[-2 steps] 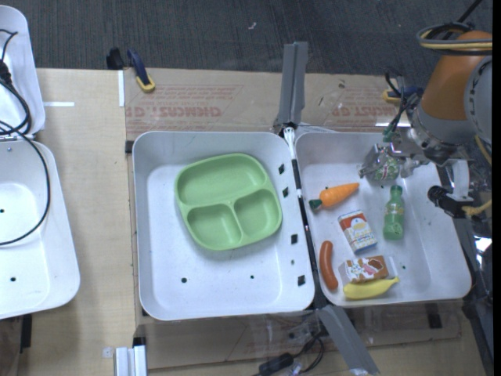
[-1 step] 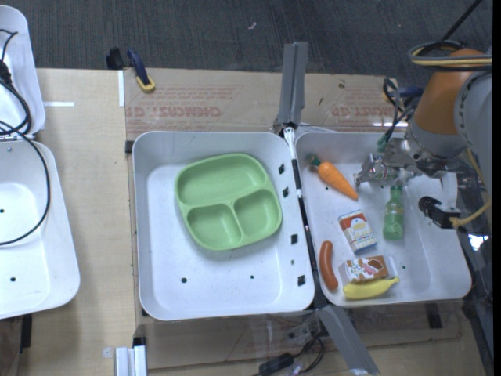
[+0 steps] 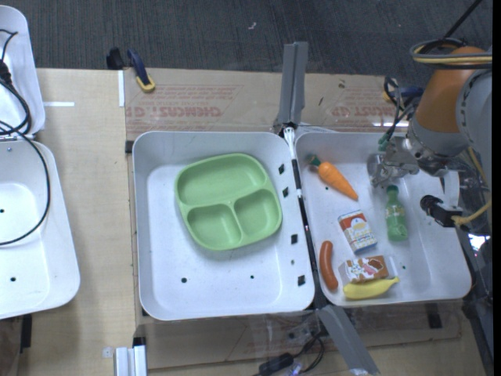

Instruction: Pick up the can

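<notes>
Banana [image 3: 370, 289] front of right bin [image 3: 450, 276] | board lettering unreadable (mirrored) | gripper [image 3: 389, 171] state: cannot tell

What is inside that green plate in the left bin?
Nothing shows in the plate: its three compartments are bare, and it lies alone in the left bin. The bin floor under the plate is covered, so whatever lies there cannot be seen.

Glossy white plastic bins [image 3: 149, 210] — plate [image 3: 228, 200] seemingly matt.
</notes>
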